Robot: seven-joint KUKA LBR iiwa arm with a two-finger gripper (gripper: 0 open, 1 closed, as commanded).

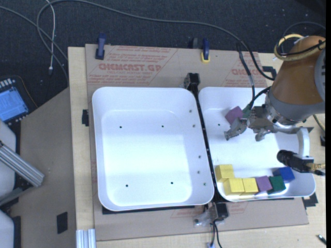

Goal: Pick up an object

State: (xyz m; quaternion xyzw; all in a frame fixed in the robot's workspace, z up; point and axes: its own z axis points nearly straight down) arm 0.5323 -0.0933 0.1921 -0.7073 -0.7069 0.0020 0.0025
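My gripper hangs over the middle of the right bin. Its two fingers stand apart, open, with nothing between them. A purple block shows just above the left finger, close beside it rather than in the gap; I cannot tell if they touch. Along the right bin's front wall lie several blocks: yellow ones, a purple one, a green one and a blue one.
The left bin sits beside the right one, split from it by a dark divider. A black cable runs down to the wrist. Blue clamps hold the board's far edge.
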